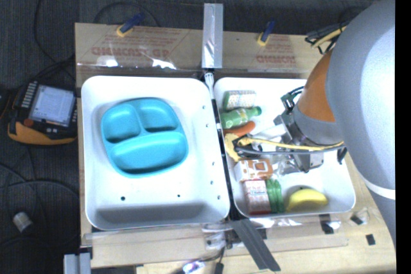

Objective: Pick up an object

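The right bin point(347, 193) holds several small items. A white jar point(239, 99) lies at its far left, with a green bottle point(241, 116) and an orange carrot point(239, 129) just below it. An orange-and-white packet point(255, 169) sits mid-bin. A red-and-white carton point(255, 195), a green piece point(274, 194) and a yellow fruit point(306, 199) line the near side. My gripper point(290, 160) hangs low over the middle of this bin, right of the packet and above the yellow fruit. A yellow cable crosses in front of it. Nothing shows in its grasp.
The left bin point(90, 157) carries a blue divided plate point(144, 135). The grey arm with its orange band point(318, 99) covers the right bin's right side. Brown cardboard point(148, 45) with clips lies behind both bins. A small screen device point(46, 111) rests on the floor at the left.
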`<act>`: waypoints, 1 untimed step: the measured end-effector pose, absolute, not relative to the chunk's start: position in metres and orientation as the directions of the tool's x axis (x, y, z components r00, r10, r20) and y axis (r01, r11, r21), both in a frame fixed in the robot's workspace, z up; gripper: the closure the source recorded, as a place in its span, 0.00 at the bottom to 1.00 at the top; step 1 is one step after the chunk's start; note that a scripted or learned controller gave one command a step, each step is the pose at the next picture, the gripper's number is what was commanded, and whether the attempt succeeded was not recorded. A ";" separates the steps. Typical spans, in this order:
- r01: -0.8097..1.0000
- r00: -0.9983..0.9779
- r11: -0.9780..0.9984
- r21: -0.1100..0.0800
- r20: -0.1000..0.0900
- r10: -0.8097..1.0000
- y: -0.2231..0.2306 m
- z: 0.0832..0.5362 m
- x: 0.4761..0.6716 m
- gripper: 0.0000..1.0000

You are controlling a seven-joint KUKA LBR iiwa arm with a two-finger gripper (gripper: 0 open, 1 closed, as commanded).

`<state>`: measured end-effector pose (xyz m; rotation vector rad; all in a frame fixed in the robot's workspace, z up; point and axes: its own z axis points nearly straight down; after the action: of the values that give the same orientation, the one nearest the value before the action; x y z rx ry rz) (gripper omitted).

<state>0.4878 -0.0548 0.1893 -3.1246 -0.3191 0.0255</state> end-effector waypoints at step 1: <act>0.203 0.979 -0.979 0.002 -0.006 0.203 -0.021 0.300 0.483 1.00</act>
<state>0.4832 -0.0212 0.2997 -3.1278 -0.3213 0.0088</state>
